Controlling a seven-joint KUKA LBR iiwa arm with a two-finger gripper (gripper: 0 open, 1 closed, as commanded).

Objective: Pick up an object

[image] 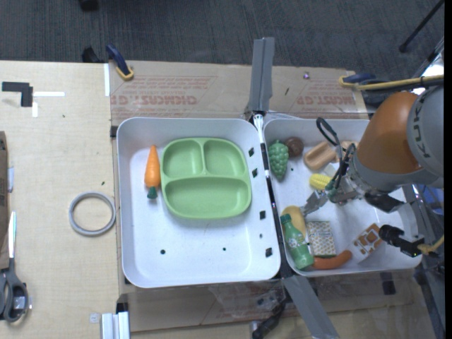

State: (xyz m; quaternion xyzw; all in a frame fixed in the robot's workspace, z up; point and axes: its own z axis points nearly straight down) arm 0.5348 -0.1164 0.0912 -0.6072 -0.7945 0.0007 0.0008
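The arm [417, 129] is a thick, rounded tube with a smooth grey shell, and a broad glossy orange band [388, 136] wraps it above the wrist. Part of some dark lettering runs along the grey shell near the edge. Below the band sits a grey wrist section. Thin black cables [330, 134] loop beside it. The hand [321, 198] is slim, grey metal, with narrow fingers.
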